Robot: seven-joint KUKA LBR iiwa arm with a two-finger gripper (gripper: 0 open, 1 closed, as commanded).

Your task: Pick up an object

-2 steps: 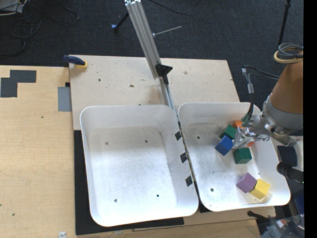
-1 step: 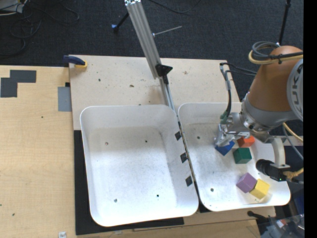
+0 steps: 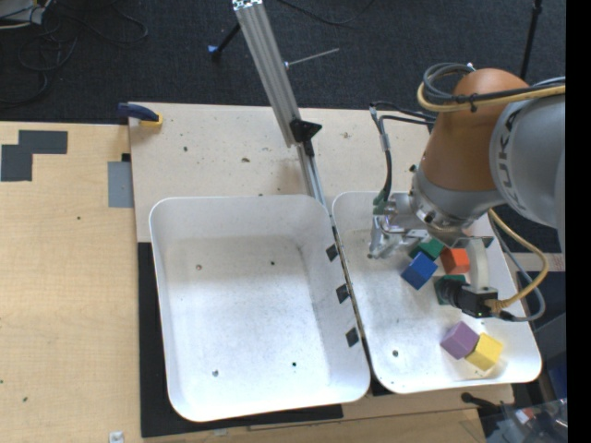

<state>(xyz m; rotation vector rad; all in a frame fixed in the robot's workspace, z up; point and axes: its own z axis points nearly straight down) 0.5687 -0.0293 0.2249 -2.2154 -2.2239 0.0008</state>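
My gripper (image 3: 379, 245) hangs low in the right bin (image 3: 406, 377), near its upper left part, with nothing seen between its metal fingers. A blue cube (image 3: 419, 270) lies just to its right. Beside that sit a green block (image 3: 431, 248) and an orange block (image 3: 454, 260), partly under the wrist. A purple cube (image 3: 459, 340) and a yellow cube (image 3: 486, 352) rest together near the bin's front right corner.
The left bin (image 3: 185, 238) stands beside the right one, with black clips (image 3: 343, 293) along the shared rim. A slanted aluminium bar (image 3: 275, 81) rises behind the bins. A black cable part (image 3: 466, 298) hangs off the wrist over the right bin.
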